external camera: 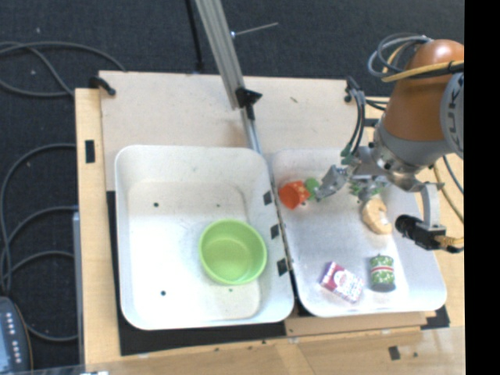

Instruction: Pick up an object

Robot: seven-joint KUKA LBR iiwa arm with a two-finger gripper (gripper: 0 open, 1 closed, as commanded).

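In the right bin lie a red-orange toy fruit with a green top, a pale yellow lump, a pink and white box and a small green can. My gripper hangs low over the bin's far left part, just right of the red fruit and close to its green top. The view does not show whether it touches the fruit. The wrist hides the bin's far right corner.
A green bowl sits in the left bin. A slanted metal pole rises from the bench behind the bins' shared wall. Cables hang around the arm at the right.
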